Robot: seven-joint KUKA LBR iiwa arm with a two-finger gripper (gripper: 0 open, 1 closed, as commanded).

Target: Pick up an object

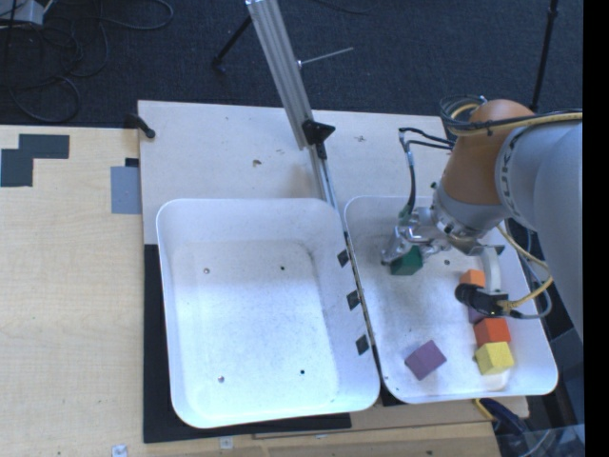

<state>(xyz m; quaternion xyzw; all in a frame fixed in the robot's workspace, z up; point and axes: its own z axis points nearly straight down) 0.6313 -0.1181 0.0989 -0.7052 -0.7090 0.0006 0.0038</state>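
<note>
Here the pincer [407, 251] sits low in the right bin [533, 381], right at a green block [408, 262] that looks pinched between its tips, though whether they're truly clamped on it I cannot tell. Best to lift straight up and slowly so the block doesn't slip. Toward the camera from the pincer lie a purple block [424, 358], a yellow block [495, 357] and an orange block [491, 330], well apart from it.

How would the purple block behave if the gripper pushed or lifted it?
The purple block looks flat-faced and blocky, so it would probably slide, not roll. It seems rigid and likely light. It lies apart from the yellow block, so a push probably moves it alone.
</note>
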